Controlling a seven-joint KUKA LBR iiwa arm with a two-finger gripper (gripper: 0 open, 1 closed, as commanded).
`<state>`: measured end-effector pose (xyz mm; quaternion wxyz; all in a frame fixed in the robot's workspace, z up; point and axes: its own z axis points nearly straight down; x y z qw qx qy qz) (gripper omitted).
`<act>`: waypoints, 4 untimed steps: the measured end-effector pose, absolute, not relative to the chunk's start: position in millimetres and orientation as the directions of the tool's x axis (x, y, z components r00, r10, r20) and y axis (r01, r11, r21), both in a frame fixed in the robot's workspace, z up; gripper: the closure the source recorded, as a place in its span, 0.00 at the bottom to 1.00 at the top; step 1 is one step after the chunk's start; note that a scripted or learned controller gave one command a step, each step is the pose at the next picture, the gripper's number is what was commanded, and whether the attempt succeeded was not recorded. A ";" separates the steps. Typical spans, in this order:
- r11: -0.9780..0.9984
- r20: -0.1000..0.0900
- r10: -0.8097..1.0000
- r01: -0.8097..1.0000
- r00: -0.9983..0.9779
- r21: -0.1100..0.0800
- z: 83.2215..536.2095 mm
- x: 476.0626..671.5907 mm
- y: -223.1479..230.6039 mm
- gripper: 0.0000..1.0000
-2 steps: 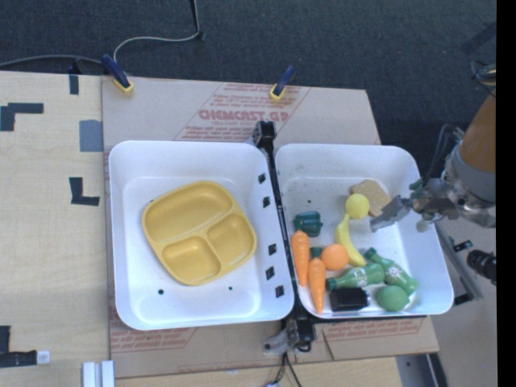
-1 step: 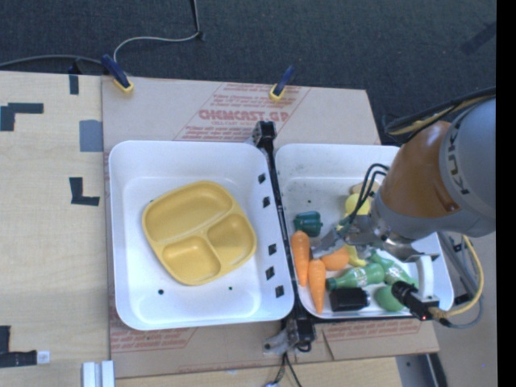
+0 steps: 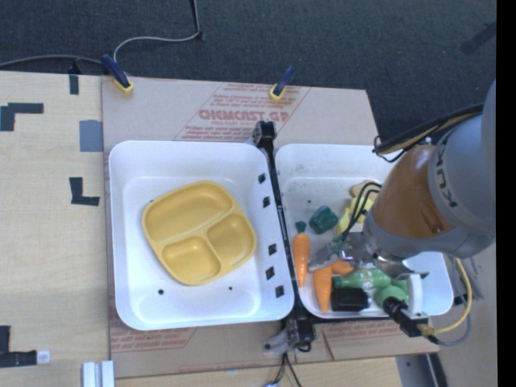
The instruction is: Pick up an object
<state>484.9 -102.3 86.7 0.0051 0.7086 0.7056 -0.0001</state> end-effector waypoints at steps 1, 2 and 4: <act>-0.004 -0.006 1.000 1.000 0.004 0.008 97.5 485.7 -102.1 1.00; 0.002 0.001 1.000 1.000 -0.002 -0.001 184.1 534.2 -25.5 1.00; -0.001 -0.002 1.000 1.000 0.001 -0.002 119.7 571.9 -94.2 0.00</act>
